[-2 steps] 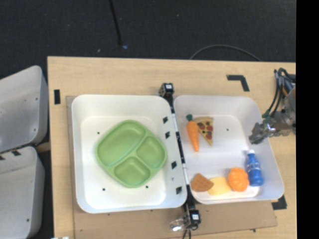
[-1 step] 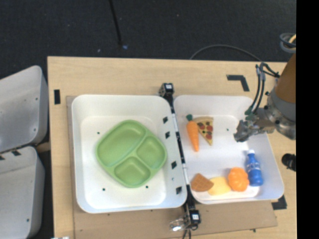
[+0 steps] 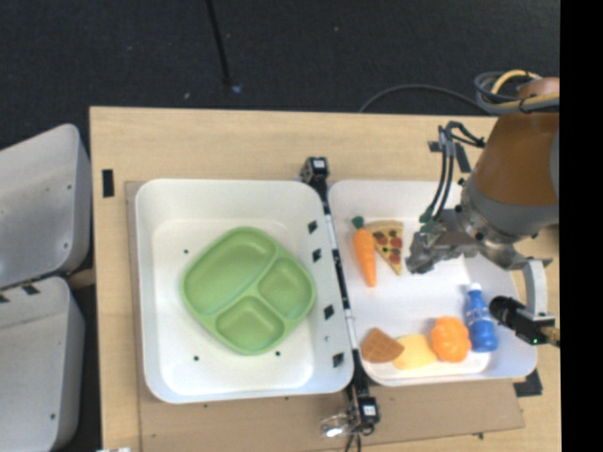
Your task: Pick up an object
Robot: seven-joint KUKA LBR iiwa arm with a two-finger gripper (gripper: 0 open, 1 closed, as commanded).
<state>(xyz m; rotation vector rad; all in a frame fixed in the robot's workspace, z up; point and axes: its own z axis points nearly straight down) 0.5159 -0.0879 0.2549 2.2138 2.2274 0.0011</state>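
Gripper [image 3: 419, 252] hangs low over the right bin [image 3: 415, 194], mid-bin, just beside the pizza slice [image 3: 387, 243]; its opening cannot be told. Pizza and carrot [image 3: 365, 255] lie toward the bin's left edge, carrot's long axis running front to back.

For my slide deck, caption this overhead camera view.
Gripper hovers beside a toy pizza slice and plastic orange carrot in the right white bin; green divided plate lies left.

camera view: fixed above the bench [image 3: 236, 139], looking down at a slant
coverage: both white bins, left bin [image 3: 160, 347] and right bin [image 3: 424, 191]
distance: moderate, whole bench top in frame
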